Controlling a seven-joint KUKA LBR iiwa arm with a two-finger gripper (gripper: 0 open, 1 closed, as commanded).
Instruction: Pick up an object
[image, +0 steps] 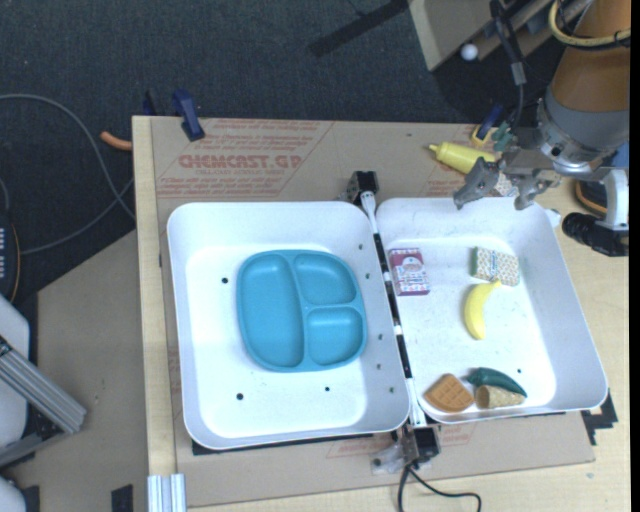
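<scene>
Two fingers of the pincer (498, 190) stand spread apart with nothing between them, hanging over the far rim of the right bin (575, 330), so you are looking at an open, unloaded tool. Above it you can see the grey wrist and the orange band of the arm (590, 75) coming in from the upper right.

Below the pincer, inside the right bin, you have a small patterned block (496, 265) nearest the fingers, a yellow banana (479, 309) just beneath it, and a red-and-white carton (409, 271) lying flat near the bin's left wall. At the near edge sit a waffle-like brown piece (449, 394), a dark green item (497, 379) and a tan chunk (498, 397), crowded together. Any of these is a candidate; all lie on the bin floor, well apart from the fingers.

To the left you see the left bin (200, 380) holding a blue divided tray (300, 308). Both bins rest on a brown board (240, 160) printed with red lettering, laid on the table (95, 330). A yellow object (457, 155) lies on the board just beyond the right bin. Behind the table you see dark carpeted floor (200, 50) and a thin cable (70, 150) looping across it
</scene>
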